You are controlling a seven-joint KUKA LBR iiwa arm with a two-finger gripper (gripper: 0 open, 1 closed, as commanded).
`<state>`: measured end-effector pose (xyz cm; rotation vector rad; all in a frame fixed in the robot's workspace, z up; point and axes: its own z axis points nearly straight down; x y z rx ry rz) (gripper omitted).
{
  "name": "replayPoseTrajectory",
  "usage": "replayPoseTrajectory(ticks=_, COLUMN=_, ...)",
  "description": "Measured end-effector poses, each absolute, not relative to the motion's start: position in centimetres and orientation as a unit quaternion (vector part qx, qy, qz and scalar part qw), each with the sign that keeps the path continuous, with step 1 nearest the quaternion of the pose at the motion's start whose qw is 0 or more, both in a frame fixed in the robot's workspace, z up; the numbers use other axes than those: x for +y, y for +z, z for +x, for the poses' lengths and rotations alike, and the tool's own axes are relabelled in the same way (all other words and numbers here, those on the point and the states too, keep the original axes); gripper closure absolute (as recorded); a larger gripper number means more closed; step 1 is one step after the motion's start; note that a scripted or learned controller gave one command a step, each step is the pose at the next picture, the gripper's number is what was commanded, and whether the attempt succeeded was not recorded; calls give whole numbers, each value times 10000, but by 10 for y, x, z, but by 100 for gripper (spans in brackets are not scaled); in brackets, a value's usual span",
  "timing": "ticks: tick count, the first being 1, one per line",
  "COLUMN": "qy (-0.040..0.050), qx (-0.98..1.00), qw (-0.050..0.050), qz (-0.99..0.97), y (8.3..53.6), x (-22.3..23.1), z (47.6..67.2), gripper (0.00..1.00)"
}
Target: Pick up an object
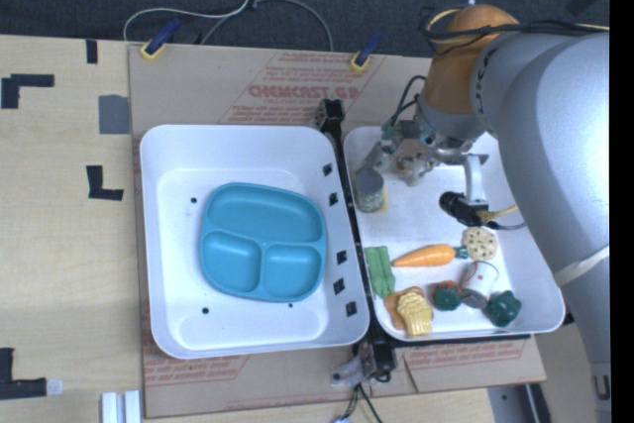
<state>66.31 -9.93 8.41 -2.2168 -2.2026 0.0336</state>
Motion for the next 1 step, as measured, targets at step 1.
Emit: replayPoseTrajectory(ticks=1, qy=103, qx=-7053, qw=91, qz=-7088, y=84, x=-100, z=663, gripper=0)
